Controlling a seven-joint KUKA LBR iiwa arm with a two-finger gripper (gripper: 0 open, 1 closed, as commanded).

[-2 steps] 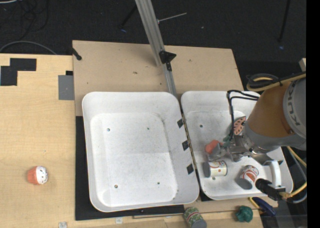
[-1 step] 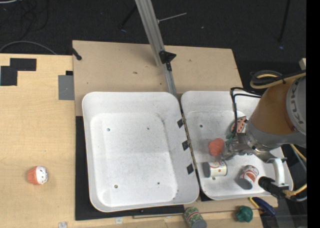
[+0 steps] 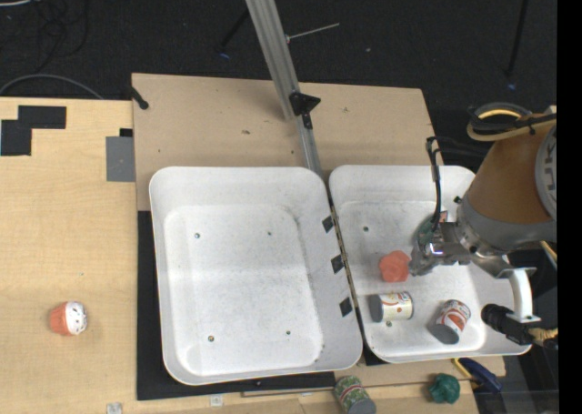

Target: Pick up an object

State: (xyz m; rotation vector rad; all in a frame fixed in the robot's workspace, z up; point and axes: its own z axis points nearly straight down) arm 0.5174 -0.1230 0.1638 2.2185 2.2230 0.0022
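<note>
One red ball (image 3: 395, 267) just beside gripper (image 3: 422, 259)

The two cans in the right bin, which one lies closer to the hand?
The white can with the red stripe, just below the orange-red lump beside the hand. The red-and-white can lies nearer the bin's corner.

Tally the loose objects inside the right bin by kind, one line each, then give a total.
Orange-red lump, beside the gripper: 1
Small cans lying on their sides: 2
Total in the right bin: 3
</note>
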